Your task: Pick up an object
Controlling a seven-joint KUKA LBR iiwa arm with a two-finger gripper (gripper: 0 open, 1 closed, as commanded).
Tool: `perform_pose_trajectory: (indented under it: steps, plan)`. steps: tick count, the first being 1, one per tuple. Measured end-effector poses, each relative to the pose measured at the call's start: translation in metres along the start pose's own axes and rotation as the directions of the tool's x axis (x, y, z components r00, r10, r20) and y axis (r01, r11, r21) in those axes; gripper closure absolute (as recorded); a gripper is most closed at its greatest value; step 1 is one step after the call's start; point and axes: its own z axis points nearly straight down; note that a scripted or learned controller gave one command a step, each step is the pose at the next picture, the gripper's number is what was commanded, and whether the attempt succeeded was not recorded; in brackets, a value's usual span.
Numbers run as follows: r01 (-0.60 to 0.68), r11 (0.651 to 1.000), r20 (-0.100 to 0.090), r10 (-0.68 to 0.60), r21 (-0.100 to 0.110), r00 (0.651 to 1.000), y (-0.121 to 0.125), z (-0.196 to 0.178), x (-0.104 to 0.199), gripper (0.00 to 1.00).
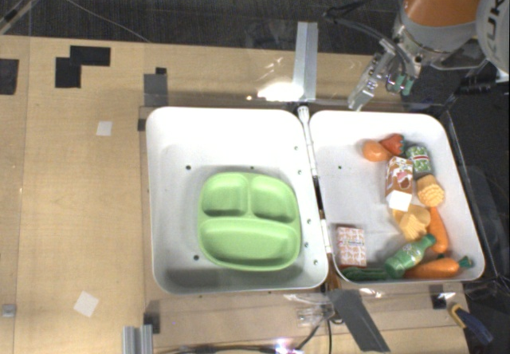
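**Here, toys heaped in the right bin**

Toy food point(410, 201) lies piled along the right bin's point(351, 177) far side, a small box point(351, 245) apart. The gripper point(368, 89) hangs above that bin's top edge, its grasp unreadable. A green tray point(249, 221) fills the left bin point(171, 185).

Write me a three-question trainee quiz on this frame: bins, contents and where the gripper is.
1. True or false: the green divided tray lies in the left bin.
2. The gripper is: A) above the right bin's far edge, B) down among the toy food, C) over the tray.
3. Which small item lies apart from the food pile, near the right bin's front left corner?

Key: 1 true; 2 A; 3 the pink patterned box.
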Motion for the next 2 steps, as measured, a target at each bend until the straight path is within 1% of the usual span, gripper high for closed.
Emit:
perform_pose_trajectory:
  steps: [1,2]
  plan:
    - [-0.132,0.991,-0.004,0.132,0.003,0.991,-0.009,0.06,0.038,1.0]
    - [-0.128,0.992,0.007,0.128,-0.004,0.992,-0.007,0.045,0.035,1.0]
